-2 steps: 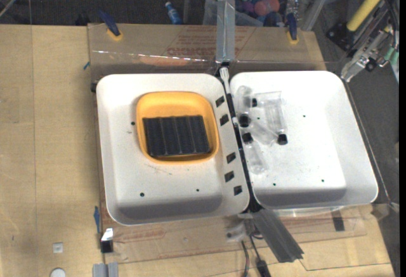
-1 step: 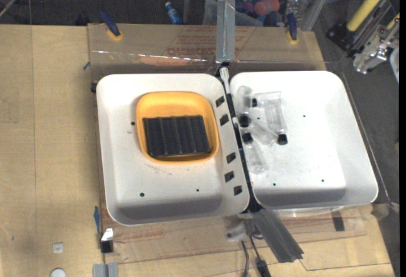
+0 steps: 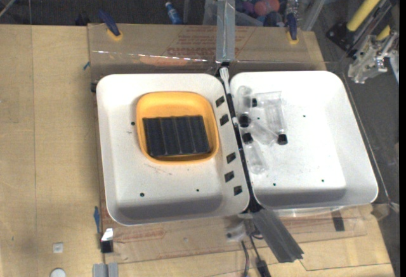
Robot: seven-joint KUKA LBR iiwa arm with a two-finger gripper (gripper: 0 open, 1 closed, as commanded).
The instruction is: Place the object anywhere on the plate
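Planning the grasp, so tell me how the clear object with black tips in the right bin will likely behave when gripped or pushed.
The clear object looks thin and see-through, so probably light and likely to slide on the right bin's smooth floor. Its glossy surface may be slippery between fingers. Its irregular, spread-out outline suggests it won't roll far, though stiffness cannot be judged.

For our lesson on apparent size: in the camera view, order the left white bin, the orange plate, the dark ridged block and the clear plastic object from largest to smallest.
1. Left white bin
2. Orange plate
3. Dark ridged block
4. Clear plastic object, though its transparent outline is hard to trace.
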